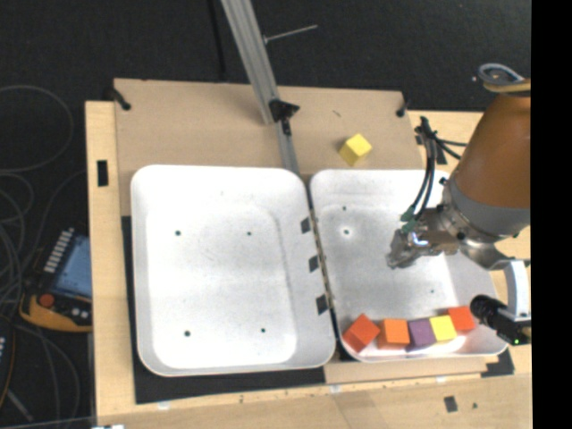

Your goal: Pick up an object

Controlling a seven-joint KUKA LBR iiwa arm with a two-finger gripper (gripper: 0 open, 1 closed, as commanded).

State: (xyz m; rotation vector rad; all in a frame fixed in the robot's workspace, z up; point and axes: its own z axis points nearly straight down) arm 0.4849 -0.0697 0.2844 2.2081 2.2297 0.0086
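I am reaching in from the right side of the scene, my grey arm with its orange band hanging over the right-hand white bin. My gripper is hovering above the middle of that bin's bare floor, pointing down and toward the left. I cannot tell how my gripper is set, since it is too small and blurred here. Nothing is showing in it.

The things I could pick up are lying well apart from my gripper. Along the near wall of the right bin, five small blocks are sitting in a row, side by side. From left to right they are a red-orange block, an orange block, a purple block, a yellow block and another red-orange block. The leftmost one is sitting turned at an angle in the bin's near left corner.

One more yellow cube is resting outside the bins, on the brown board of the counter, just beyond the far edge of the right bin.

The left-hand white bin is lying beside the right one, the two touching along their shared edge. A slanted metal pole is rising from the far side of the counter, between the two bins. Off the counter at far left, a handheld control pad is lying on the dark floor among cables.
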